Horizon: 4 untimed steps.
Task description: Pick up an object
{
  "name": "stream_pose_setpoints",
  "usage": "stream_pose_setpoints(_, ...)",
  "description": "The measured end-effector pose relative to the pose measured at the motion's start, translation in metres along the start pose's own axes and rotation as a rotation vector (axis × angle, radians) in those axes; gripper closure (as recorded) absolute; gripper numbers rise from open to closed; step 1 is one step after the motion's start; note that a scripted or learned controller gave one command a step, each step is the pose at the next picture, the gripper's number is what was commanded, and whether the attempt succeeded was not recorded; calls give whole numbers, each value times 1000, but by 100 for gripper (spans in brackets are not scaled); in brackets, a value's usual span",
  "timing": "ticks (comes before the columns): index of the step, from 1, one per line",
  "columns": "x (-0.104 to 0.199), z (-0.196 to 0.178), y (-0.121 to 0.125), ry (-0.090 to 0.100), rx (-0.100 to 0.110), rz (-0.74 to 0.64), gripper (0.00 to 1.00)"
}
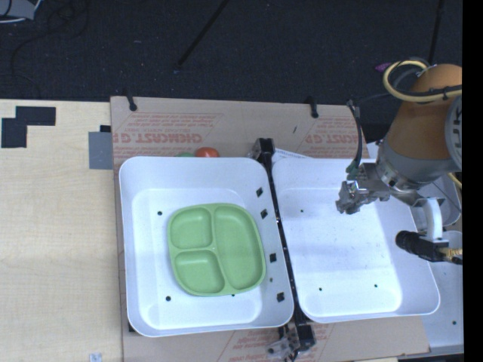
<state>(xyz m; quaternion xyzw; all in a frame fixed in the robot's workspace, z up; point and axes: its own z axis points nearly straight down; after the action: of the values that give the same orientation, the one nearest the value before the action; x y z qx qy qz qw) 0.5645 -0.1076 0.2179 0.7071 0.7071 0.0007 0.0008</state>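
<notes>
A light green divided plate (216,248) lies flat in the middle of the left bin (143,202). My gripper (349,200) hangs over the upper right part of the right bin (377,296), well apart from the plate. Nothing shows between its fingertips. The grey arm with its orange band reaches in from the right edge.
A small orange-red object (207,153) with a bit of green beside it sits just behind the left bin's far rim, on the cardboard (226,130). A black divider (273,225) runs between the two bins. Wooden bench top spreads to the left.
</notes>
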Motion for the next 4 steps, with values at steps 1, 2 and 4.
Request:
stream_pose_setpoints(1, -8, -61, 2, -1, -2, 0, 100)
stream_pose_setpoints(2, 43, -59, -7, 1, 6, -3, 100)
stream_pose_setpoints(4, 142, -30, 6, 1, 6, -4, 100)
